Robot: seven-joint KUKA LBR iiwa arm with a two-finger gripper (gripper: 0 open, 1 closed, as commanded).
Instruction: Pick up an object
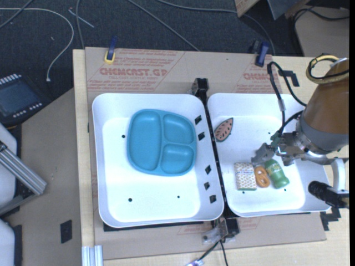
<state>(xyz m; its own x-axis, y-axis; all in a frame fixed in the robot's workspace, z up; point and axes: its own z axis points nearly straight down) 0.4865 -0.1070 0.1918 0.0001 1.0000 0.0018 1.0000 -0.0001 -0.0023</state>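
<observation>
My gripper [270, 153]: over the right bin [244, 206], near its front edge; finger state I cannot tell.
Green piece [277, 174]: just frontward of my tips, long axis slanting front-right.

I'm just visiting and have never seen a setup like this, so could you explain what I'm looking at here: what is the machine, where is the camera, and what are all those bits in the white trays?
The camera is fixed above a bench and looks down at a slant. On the bench sit two shallow white bins side by side. The left bin holds a blue divided plate. The right bin holds a brown leaf-shaped piece near the divider, and further down a small patterned packet, an orange piece and a green piece, close together.

The grey and orange shape at the right is a robot arm. Its end effector is low over the right bin, just above the green and orange pieces. I cannot see anything held in it at this moment.
</observation>
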